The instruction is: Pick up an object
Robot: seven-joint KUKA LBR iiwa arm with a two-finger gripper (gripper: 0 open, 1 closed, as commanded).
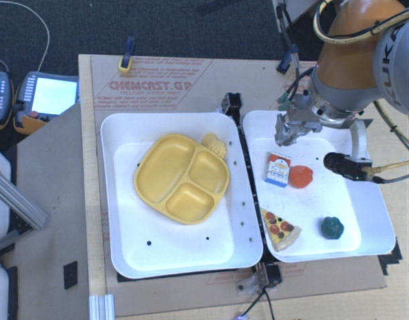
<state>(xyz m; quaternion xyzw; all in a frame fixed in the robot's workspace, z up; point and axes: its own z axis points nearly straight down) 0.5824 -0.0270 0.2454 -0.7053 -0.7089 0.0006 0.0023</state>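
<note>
The right bin (371, 199) holds a small red and blue carton (278, 171), a red tomato-like ball (300, 177), a pizza slice toy (280, 228) and a dark green lump (332, 227). My gripper (287, 135) hangs over the bin's upper left part, just above the carton and apart from it. Its fingers point down, with nothing seen between them. In the left bin (117, 199) lies a yellow divided plate (183, 177), with a yellow corn piece (215, 145) at its upper right rim.
A black clamp (231, 103) sits at the top of the seam between the bins. A black cylinder on the arm (344, 165) juts over the right bin's right side. Screens and cables lie off the bench at far left.
</note>
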